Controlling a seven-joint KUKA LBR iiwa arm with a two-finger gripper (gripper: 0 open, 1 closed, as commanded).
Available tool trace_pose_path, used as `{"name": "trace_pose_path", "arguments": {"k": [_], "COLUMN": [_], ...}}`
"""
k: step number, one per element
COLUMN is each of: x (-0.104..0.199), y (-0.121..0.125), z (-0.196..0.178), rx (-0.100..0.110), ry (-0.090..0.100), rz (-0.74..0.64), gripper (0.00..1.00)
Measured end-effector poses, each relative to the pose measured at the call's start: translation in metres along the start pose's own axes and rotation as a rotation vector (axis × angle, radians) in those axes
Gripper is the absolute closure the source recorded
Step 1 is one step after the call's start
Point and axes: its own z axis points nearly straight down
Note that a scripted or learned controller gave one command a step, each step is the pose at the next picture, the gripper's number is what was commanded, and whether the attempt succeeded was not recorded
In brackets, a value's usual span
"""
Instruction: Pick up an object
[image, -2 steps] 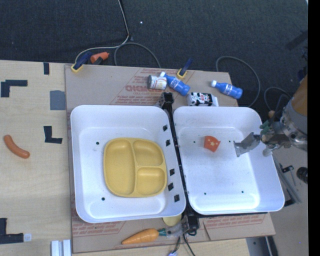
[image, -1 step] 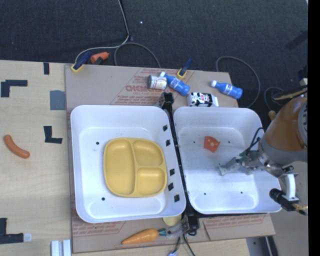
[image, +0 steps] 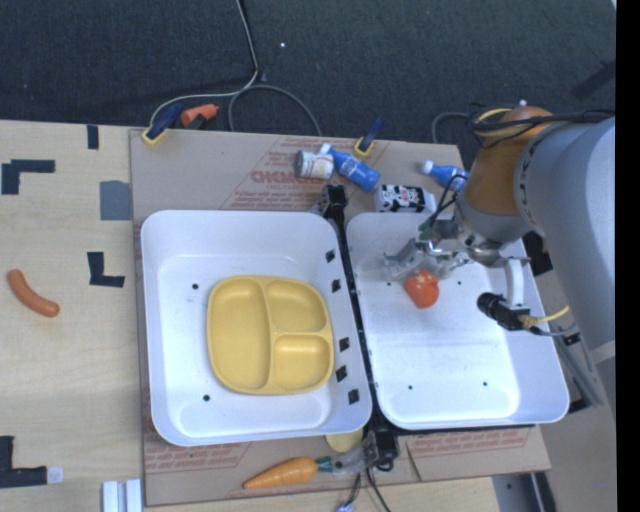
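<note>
A small red-orange round object (image: 423, 289), like a toy tomato, lies in the right white bin (image: 450, 380) near its far side. My gripper (image: 428, 257) hangs just above and behind it, its metal fingers pointing down and to the left toward the object. The grey arm with its orange band (image: 500, 180) reaches in from the right above the bin's far right corner. The object rests on the bin floor, just below the fingertips.
The left white bin (image: 170, 250) holds a yellow divided plate (image: 270, 333). Beyond the bins lie a blue and white bottle (image: 340, 165) and a small black and white item (image: 402, 198). A toy carrot (image: 283, 473) lies at the front, a sausage (image: 33, 293) far left.
</note>
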Motion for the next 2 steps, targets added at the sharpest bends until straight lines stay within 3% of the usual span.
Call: {"name": "trace_pose_path", "arguments": {"k": [1, 2], "x": [0.023, 0.022], "y": [-0.036, -0.035], "z": [0.005, -0.006], "rx": [0.002, 0.003], "ry": [-0.007, -0.007], "rz": [0.010, 0.011], "gripper": [0.00, 1.00]}}
